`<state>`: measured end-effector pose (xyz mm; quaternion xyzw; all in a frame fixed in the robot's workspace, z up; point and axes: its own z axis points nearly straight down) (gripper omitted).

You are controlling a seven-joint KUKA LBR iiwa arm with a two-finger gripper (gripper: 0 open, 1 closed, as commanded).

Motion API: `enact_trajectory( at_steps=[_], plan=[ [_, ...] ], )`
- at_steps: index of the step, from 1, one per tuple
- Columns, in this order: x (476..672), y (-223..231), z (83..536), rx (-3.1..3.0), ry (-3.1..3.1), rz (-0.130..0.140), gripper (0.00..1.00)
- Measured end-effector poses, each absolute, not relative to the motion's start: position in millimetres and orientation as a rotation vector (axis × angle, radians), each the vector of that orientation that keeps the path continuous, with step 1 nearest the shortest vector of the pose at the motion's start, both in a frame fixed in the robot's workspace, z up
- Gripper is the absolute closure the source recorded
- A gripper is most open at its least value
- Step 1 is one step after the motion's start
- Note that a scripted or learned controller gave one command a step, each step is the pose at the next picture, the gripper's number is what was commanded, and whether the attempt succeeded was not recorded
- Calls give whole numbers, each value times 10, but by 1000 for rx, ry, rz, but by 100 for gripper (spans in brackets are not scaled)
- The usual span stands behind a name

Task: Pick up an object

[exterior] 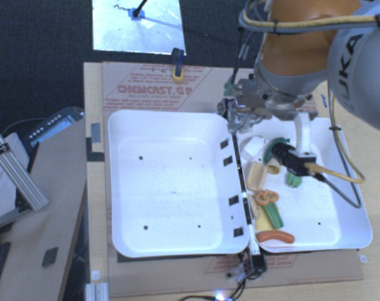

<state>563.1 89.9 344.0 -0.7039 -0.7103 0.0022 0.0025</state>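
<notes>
Brown cardboard covers the desk, which bears a left bin and a right bin, both shallow and white. A grey arm reaches in from the right. Its pincer hangs over the right bin's far left corner; whether it is apart or together cannot be told. Along that bin's left side, far to near, lie a white piece, a tan block, an orange twist, a green stick and an orange sausage.

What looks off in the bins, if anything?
Nothing spilled or broken. The items cluster in the right bin's left half, the orange sausage near its front wall. The gripper appears to sit over the rim between the bins, not over any item.
</notes>
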Motion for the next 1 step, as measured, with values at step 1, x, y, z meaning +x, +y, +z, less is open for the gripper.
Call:
enact_trajectory(
  at_steps=[1],
  plan=[
    [5479,723,3633,-2222,-2223,-3,100]
  ],
)
